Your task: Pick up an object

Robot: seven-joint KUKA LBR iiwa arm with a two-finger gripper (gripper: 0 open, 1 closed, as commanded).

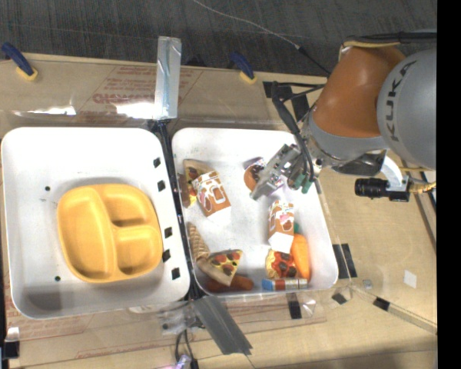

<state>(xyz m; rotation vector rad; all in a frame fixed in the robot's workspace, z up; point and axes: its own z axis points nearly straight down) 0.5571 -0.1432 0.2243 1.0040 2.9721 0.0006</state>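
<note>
The arm (384, 106) reaches in from the right over the right bin (230, 141), and its gripper (275, 177) hangs low near that bin's upper right part, just beside a small brown round toy (251, 177); whether it is clenched or released I cannot tell. Also in the right bin lie a small printed carton (208, 191), a pizza slice (221, 265), a carrot (301, 256) and a marker (284, 284) along the near wall. The left bin (23, 152) holds a yellow divided tray (107, 231).
</note>
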